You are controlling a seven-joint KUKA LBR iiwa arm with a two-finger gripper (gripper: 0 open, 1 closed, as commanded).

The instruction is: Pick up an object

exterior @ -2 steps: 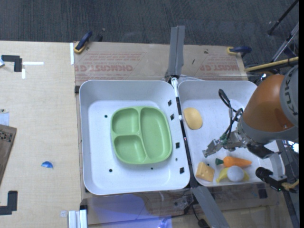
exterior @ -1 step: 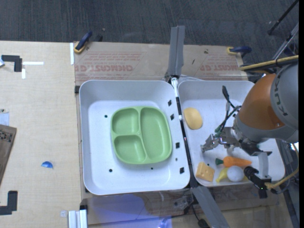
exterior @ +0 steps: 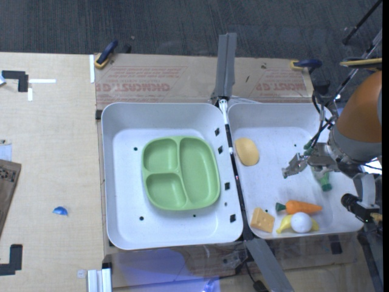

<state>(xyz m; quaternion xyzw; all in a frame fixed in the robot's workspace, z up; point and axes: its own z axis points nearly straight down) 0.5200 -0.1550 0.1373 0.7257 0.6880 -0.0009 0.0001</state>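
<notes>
My gripper (exterior: 292,166) hangs over the middle of the right bin (exterior: 273,123), open, with nothing between its fingers. In that bin a tan oval piece (exterior: 247,151) lies to the gripper's left, near the dividing wall. Along the front edge are an orange carrot with a green top (exterior: 302,207), a white ball (exterior: 301,222), a small yellow piece (exterior: 284,225) and an orange-yellow wedge (exterior: 262,220). A small green item (exterior: 326,185) shows under the wrist, partly hidden by it.
The left bin (exterior: 121,163) holds a green divided plate (exterior: 181,173). Clips line the wall between the two bins (exterior: 231,163). The arm's grey and orange body (exterior: 364,120) covers the right bin's far right side.
</notes>
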